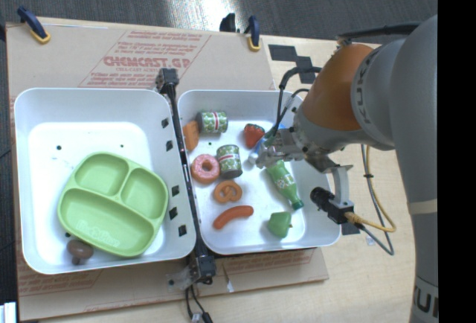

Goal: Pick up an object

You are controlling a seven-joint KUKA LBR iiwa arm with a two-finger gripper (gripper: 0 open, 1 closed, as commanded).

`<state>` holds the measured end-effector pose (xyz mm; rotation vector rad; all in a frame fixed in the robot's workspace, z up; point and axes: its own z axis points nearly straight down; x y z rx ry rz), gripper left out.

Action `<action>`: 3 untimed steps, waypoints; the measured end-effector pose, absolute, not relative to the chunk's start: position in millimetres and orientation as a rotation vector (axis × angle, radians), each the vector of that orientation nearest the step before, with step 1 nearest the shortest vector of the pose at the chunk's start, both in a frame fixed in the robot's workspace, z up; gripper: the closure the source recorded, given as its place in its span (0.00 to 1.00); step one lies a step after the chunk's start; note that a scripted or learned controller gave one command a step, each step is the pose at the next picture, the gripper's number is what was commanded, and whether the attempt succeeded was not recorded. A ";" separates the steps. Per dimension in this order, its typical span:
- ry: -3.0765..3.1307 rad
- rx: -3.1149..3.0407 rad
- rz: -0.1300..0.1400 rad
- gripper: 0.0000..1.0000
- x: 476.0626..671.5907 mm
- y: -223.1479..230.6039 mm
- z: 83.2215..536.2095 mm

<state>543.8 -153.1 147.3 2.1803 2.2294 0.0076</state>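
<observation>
My gripper point(269, 152) reaches down into the right bin point(320, 240), at its right-middle part. It sits right over the top end of a green bottle point(284, 183), which lies slanted on the bin floor. A red strawberry-like piece point(253, 134) lies just to the gripper's upper left. To its left stands a small green-labelled can point(228, 159). From this slanted view the wrist hides the contact point, so I cannot make out any object held.
The right bin also holds a second can point(213, 121), an orange piece point(191, 136), a pink donut point(204, 167), a brown ring point(227, 192), a red sausage point(233, 216) and a green pepper point(280, 223). The left bin point(30, 113) holds a green divided plate point(111, 202) and a brown lump point(79, 249).
</observation>
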 end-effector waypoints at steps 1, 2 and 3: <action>2.233 2.173 0.007 1.00 544.9 -153.0 157.7; 2.226 2.215 -0.001 1.00 476.9 -192.9 244.0; 2.225 2.214 -0.002 1.00 476.8 -211.5 239.1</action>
